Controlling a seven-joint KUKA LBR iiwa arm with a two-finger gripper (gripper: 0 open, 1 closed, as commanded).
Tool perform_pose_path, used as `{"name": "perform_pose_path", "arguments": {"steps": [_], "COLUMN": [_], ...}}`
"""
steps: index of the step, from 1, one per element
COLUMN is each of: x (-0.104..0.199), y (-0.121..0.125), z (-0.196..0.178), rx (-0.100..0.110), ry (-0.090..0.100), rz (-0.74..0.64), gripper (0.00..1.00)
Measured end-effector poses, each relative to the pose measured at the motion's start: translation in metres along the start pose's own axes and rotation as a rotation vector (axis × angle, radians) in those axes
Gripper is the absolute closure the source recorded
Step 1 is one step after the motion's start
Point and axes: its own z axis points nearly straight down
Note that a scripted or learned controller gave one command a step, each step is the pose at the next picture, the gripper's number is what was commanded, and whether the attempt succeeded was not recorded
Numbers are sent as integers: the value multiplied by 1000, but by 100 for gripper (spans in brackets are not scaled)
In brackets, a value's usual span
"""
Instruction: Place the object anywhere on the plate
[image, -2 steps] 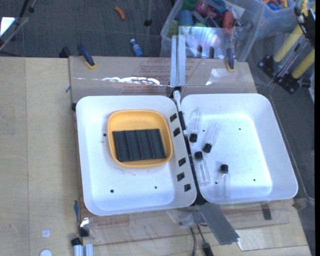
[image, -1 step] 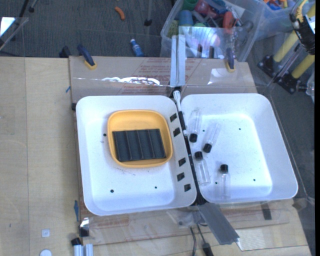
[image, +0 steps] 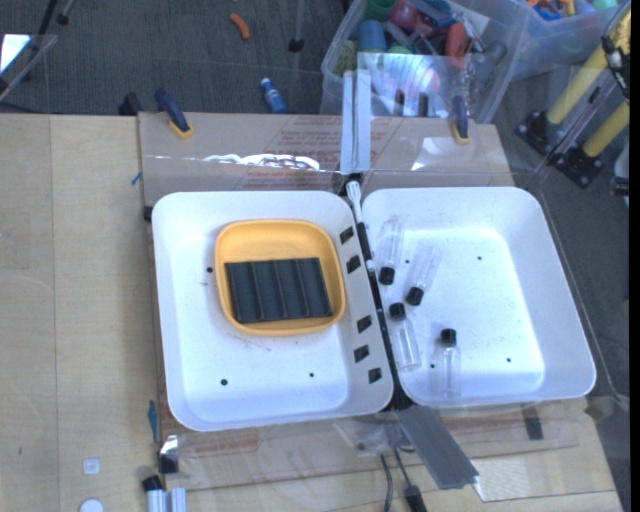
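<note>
Start with the gripper: you can't tell from this angle whether it is apart or together, so don't count on anything being held yet.

Your likely targets are the vials (image: 450, 372), clear little tubes with black caps, lying loose in the right bin (image: 510, 280). They sit in that bin's left half, near the divider, a few almost touching, each pointing its own way. The one nearest the front edge lies a bit apart from the rest, which I'd judge makes it the easiest pick. Clear bodies are hard to read against white, so the caps are your best guide to where each one lies.

Now across the divider: the plate (image: 280, 231), yellow and squarish, sits in the middle of the left bin (image: 190, 340). A dark ribbed insert (image: 278, 288) covers most of its floor. No vial is on it, so the task looks not yet begun. The ribs may well stop a round vial rolling once it is dropped, and "anywhere" gives you plenty of room.

Watch the black tabs (image: 362, 322) along the divider, since your carry crosses right over them. Both bins rest on the bench (image: 60, 300), and a clear tub (image: 450, 45) of oddments stands behind, well out of your path.
</note>
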Motion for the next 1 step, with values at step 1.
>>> {"name": "perform_pose_path", "arguments": {"steps": [1], "x": [-12], "y": [2], "z": [0], "rx": [-1], "ry": [-2], "rz": [0], "gripper": [100]}}
